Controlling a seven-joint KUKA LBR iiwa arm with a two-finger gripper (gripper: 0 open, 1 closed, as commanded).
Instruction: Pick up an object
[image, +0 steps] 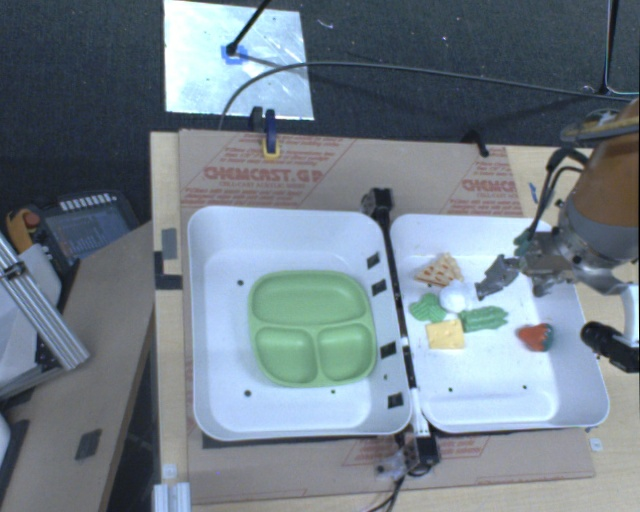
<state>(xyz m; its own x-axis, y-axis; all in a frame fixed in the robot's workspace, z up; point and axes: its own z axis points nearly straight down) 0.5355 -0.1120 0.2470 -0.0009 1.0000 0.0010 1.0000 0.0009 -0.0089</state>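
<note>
camera view: grey two-finger gripper (497, 277) hovers over right shallow white bin (500, 400), fingers apart, nothing between them. pickable cluster just left and near of it: tan waffle-like wedge (438, 269), small white ball (453, 299), green leafy plastic piece (430, 308), yellow flat square block (446, 334), green elongated toy (484, 320); red rounded toy (536, 337) apart at right. left bin holds pale green divided plastic tray (306, 328). risk: items touching, so descent may nudge neighbours or pinch two; ball could roll off fingertips.

arm (608, 190) running off right edge | gripper (497, 277) fingertips blurring, gap too small to judge | red object (536, 337) possibly a strawberry, blurring | left-edge equipment (35, 300) being cropped
</note>
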